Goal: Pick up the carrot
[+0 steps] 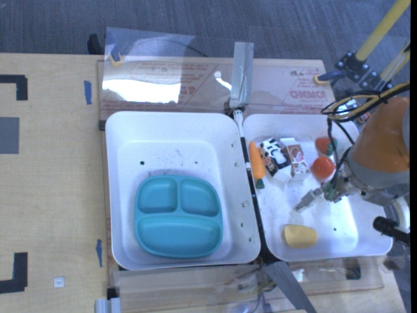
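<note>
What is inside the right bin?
In the right bin: a carrot along its left wall, a cow-print packet, two red items, a yellow block, and the claw. The arm covers the bin's right side.

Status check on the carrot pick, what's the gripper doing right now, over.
Gripper low in right bin, nothing seen between fingers. Carrot untouched along the bin's left wall. Carton lies between them, yellow piece off to the side.

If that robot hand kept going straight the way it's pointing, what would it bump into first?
The hand points down-left across the right bin. That line passes above the yellow piece and looks free up to the bin's left wall, below the carrot. Depth is hard to judge; it might meet the bin floor first.
</note>
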